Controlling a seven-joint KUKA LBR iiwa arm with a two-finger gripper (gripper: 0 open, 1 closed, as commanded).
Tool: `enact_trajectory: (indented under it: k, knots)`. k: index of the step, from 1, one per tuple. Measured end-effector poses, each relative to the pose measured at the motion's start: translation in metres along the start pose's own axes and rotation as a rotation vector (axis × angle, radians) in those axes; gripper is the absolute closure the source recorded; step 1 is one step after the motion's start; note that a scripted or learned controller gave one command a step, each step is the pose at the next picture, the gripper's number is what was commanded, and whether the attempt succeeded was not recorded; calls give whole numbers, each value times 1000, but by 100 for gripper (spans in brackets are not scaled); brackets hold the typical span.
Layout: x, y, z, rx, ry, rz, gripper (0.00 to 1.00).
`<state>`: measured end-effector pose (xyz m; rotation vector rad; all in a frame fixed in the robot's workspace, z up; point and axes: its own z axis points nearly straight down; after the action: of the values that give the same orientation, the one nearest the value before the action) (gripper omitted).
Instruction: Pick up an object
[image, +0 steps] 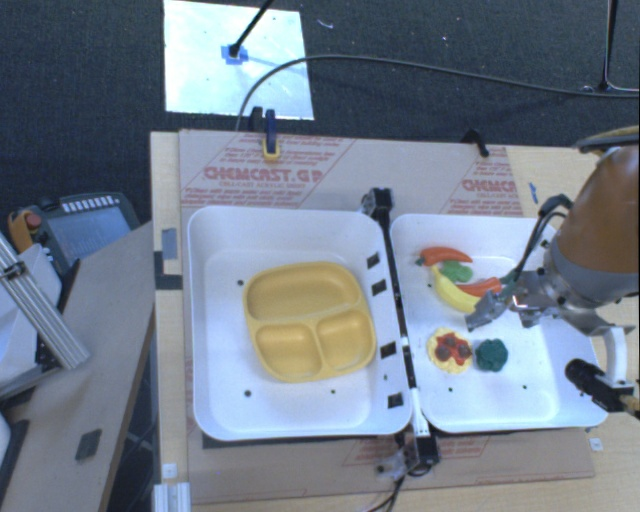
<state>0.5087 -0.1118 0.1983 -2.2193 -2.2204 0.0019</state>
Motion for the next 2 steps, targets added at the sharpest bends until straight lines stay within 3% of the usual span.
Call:
enact_trajectory:
  k: [2]
  knots:
    - [4, 6, 109, -8, 7, -2, 0]
